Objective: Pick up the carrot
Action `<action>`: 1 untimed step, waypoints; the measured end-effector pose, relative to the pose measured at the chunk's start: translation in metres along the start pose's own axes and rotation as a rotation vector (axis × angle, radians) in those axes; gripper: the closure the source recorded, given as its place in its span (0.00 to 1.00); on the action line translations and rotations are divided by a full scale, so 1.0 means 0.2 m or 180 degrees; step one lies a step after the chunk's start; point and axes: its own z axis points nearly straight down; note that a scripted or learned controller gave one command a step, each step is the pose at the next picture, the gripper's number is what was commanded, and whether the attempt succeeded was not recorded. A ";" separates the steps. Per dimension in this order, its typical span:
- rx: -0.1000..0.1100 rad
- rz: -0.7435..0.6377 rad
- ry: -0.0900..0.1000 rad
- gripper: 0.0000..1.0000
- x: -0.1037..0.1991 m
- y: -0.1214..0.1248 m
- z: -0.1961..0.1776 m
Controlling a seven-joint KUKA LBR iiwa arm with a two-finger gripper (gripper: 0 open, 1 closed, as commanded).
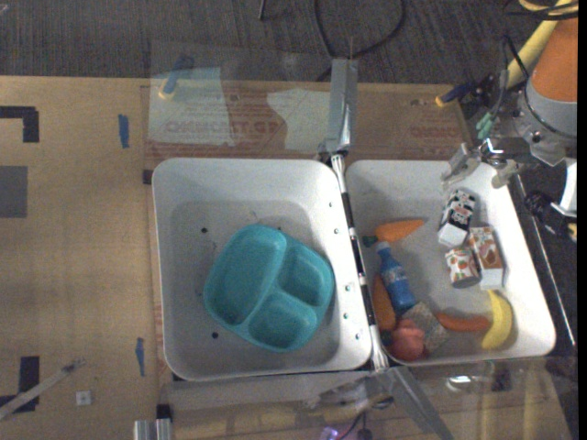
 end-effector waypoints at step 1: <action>0.0005 -0.0114 -0.0002 0.00 0.17 0.14 0.65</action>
